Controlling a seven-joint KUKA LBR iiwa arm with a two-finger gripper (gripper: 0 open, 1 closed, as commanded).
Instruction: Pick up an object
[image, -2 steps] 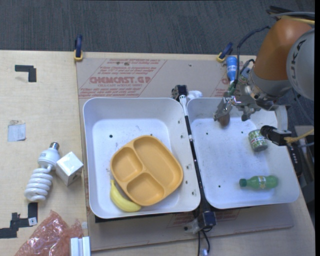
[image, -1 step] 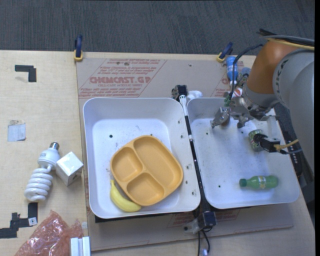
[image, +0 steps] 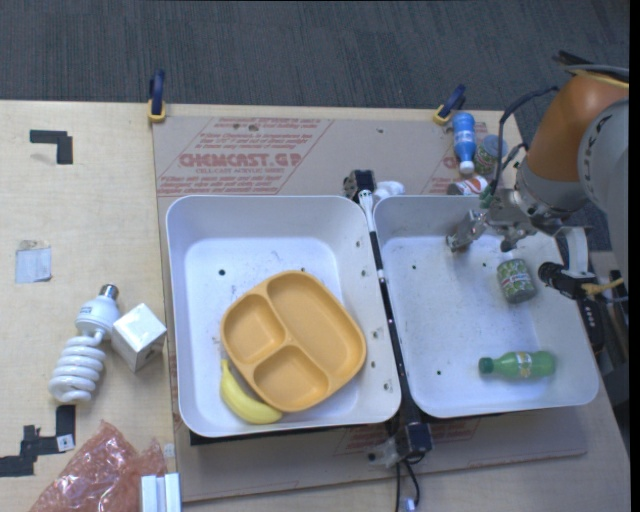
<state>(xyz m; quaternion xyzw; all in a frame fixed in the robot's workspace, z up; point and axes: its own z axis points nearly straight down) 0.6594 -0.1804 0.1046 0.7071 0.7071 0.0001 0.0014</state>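
The right bin (image: 440, 390) holds a green bottle (image: 518, 365) lying on its side near the front right, and a small green can (image: 516, 280) further back. My gripper (image: 486, 238) hangs over the back of the right bin, just up and left of the can. Its fingers (image: 461, 235) stand open with nothing between them. In the left bin (image: 190, 300) an orange divided plate (image: 292, 340) rests partly on a yellow banana (image: 242, 398).
A blue-and-white bottle (image: 464, 140) and small items stand behind the right bin, close to the arm. Left of the bins on the bench lie a spiral light bulb (image: 82, 350), a white cube (image: 138, 335) and a red mesh bag (image: 95, 470).
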